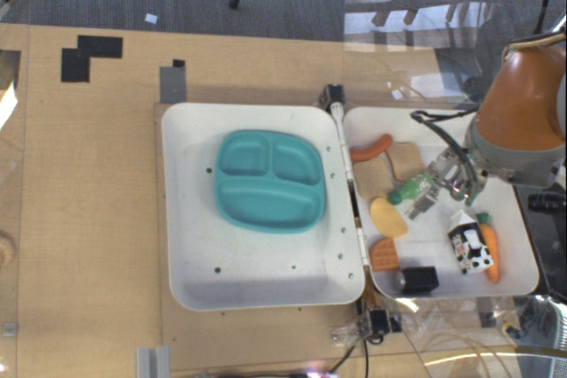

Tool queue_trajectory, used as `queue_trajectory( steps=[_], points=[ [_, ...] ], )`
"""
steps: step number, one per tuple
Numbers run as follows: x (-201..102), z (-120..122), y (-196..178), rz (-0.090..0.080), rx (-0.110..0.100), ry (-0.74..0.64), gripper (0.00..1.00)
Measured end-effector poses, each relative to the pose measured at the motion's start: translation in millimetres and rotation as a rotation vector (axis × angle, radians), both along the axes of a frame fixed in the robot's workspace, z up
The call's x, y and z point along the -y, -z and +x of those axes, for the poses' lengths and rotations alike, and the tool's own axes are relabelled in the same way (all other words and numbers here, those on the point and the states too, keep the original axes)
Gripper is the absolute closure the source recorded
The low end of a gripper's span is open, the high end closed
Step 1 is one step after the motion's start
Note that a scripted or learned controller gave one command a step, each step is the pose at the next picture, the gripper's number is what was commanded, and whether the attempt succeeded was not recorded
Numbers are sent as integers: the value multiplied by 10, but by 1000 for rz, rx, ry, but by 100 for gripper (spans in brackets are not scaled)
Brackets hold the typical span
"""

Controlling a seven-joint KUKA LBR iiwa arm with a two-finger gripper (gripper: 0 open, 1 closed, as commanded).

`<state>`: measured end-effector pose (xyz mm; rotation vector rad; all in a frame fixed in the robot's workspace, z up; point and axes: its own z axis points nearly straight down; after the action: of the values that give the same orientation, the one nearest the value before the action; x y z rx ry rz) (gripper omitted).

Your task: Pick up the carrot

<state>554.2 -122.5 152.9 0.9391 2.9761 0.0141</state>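
Observation:
The carrot (490, 252) is orange with a green top and lies near the right bin's front right corner, beside a black-and-white cow-patterned item (469, 249). My gripper (429, 184) hangs over the middle of the right bin (523, 217), up and to the left of the carrot and apart from it. It is open, its fingers spread on either side of a green toy (408, 189). Nothing is lifted.
The right bin also holds a red sausage (370, 147), a tan bread slice (403, 162), a yellow piece (388, 217), an orange waffle-like piece (384, 254) and a black block (417, 280). A teal divided plate (268, 181) sits in the left bin (190, 217).

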Motion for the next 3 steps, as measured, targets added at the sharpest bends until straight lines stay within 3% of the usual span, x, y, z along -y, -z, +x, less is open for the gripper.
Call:
queue_trajectory(
  steps=[1, 2, 3],
  points=[
    [-423, -185, -222, 2, -11, 260, 0],
    [359, -516, 608, -3, -18, 133, 0],
    [806, -615, 635, -5, -8, -175, 0]
  ],
)
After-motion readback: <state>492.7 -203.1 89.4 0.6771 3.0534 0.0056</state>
